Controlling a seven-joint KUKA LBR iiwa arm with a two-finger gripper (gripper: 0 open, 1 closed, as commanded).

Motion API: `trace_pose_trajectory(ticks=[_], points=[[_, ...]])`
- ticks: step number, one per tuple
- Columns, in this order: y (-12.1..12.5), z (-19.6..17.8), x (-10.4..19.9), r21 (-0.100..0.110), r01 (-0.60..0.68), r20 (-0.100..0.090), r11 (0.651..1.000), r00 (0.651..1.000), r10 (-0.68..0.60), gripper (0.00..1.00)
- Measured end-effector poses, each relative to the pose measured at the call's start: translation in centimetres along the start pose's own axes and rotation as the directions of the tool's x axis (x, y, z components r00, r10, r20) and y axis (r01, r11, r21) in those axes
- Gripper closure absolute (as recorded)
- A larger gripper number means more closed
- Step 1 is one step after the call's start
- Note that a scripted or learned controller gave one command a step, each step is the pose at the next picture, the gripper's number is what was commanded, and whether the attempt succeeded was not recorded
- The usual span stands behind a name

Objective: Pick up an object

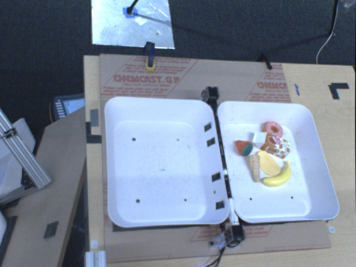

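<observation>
A cluster of toy food lies in the right bin (317, 143), a little above its middle. A pink doughnut (272, 129) is at the top. Below it sits a red-and-white frosted piece (276, 146). A red and green strawberry-like piece (243, 147) lies at the left of the cluster, with a small white block (258, 137) beside it. A yellow banana (278, 177) curves along the bottom, touching a pale yellow wedge (268, 163) and a tan cone (254, 167).
The left bin (161, 160) adjoins the right bin along a black hinged seam (219, 160). Both rest on a brown cardboard sheet (183, 74) on the wooden bench. A shiny metal plate (132, 14) lies on the dark floor behind. An aluminium rail (22, 154) stands at the left.
</observation>
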State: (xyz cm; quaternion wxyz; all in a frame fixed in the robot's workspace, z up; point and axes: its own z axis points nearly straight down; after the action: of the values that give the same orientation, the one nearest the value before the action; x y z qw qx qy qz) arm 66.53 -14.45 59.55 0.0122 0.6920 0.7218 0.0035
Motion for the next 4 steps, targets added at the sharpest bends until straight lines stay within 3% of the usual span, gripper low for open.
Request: trace_pose_trajectory(ticks=[1, 2, 3, 4], points=[[-0.3, 15.7, -3.5, 0.037, -0.045, -0.013, 0.998, 0.999, 0.045, 0.00], [0.0, 5.4, -4.5, 0.009, -0.040, -0.007, 0.999, 0.999, 0.040, 0.00], [0.1, 4.8, -4.3, 0.014, -0.036, -0.008, 0.999, 0.999, 0.036, 1.00], [0.1, 4.9, -4.3, 0.015, -0.035, -0.009, 0.999, 0.999, 0.035, 0.00]])
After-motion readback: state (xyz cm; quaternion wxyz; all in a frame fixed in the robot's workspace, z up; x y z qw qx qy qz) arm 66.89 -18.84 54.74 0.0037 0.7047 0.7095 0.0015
